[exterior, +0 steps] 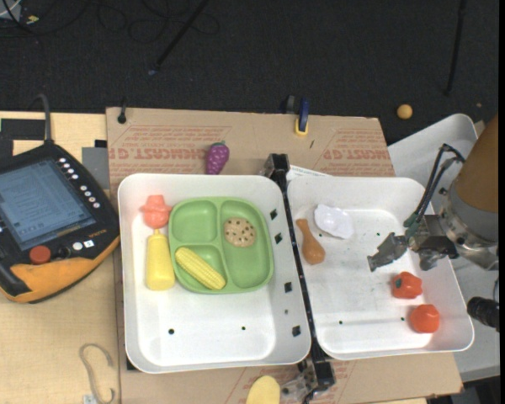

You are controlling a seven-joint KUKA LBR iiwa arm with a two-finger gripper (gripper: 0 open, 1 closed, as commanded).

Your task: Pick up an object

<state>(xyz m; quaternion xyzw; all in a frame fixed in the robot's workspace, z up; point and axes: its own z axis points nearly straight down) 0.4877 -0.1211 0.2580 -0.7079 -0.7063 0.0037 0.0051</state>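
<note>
The counter (34,343) is pale wood, with a sheet of printed brown cardboard (252,141) laid under two shallow white bins. Behind it, toward 12 o'clock, the room falls away into dark floor crossed by loose black cables.

In the right bin (353,335) the gripper (404,251) hangs low at about 3 o'clock; its dark fingers stand spread, one reaching toward the bin's middle, with nothing between them. A red pepper (406,285) lies just beside it toward 6 o'clock, and a red tomato (423,317) sits near the bin's 5 o'clock corner. A white shell-like piece (333,220) and a brown drumstick (310,242) lie near the 10 o'clock side.

The left bin (202,343) holds a green divided plate (257,263) carrying a cookie (239,232) and a corn cob (200,268), with a yellow bottle (158,261) and a pink toy (155,211) at its 9 o'clock edge.

A teach pendant (42,217) rests on the counter at 9 o'clock. A purple grape bunch (217,157) lies on the cardboard at 12 o'clock.
</note>
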